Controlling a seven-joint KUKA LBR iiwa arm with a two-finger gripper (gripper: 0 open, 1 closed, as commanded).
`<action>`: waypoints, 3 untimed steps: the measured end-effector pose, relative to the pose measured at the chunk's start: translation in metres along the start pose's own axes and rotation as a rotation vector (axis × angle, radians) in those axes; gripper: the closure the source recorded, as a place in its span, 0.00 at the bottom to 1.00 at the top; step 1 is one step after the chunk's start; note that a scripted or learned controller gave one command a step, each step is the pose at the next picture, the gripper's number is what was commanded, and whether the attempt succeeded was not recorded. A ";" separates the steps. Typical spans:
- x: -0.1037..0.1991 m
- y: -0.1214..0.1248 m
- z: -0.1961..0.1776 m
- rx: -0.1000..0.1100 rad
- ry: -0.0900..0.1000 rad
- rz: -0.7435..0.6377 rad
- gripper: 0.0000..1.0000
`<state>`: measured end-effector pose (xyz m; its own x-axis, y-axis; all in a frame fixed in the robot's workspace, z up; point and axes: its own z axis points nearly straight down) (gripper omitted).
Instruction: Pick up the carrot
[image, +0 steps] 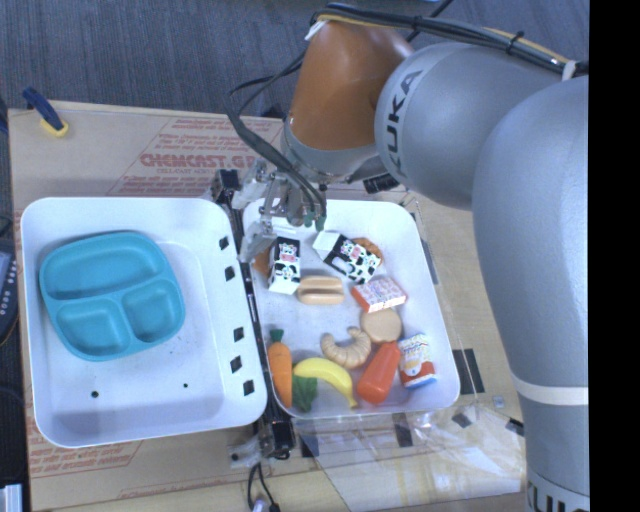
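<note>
**My fingers are far from the carrot**

My gripper hangs over the top left corner of the right bin. I cannot tell if it is open or closed, because wires and metal bits crowd it. Nothing looks held in it.

Right under me is a small cow-print milk carton. Just past that is a hot dog, and a second cow carton sits beside it. If I go down here, I think I would bump or grab a carton and not the carrot. That could push the toys around.

The carrot is well apart from me, down by the bottom left side of that bin, close to the wall. Its green top points up toward me. A banana lies just beside it, and something green touches its low end. I might pinch the banana too, or scrape the bin wall, since the carrot lies so near it.
</note>
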<state>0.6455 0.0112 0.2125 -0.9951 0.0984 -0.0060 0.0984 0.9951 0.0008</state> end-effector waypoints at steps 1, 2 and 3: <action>0.014 0.042 -0.019 0.001 0.002 0.236 0.00; 0.016 0.093 -0.057 0.000 0.001 0.309 0.00; 0.019 0.143 -0.110 0.000 0.000 0.536 0.00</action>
<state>0.6399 0.1551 0.3221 -0.8056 0.5925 -0.0048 0.5925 0.8056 0.0034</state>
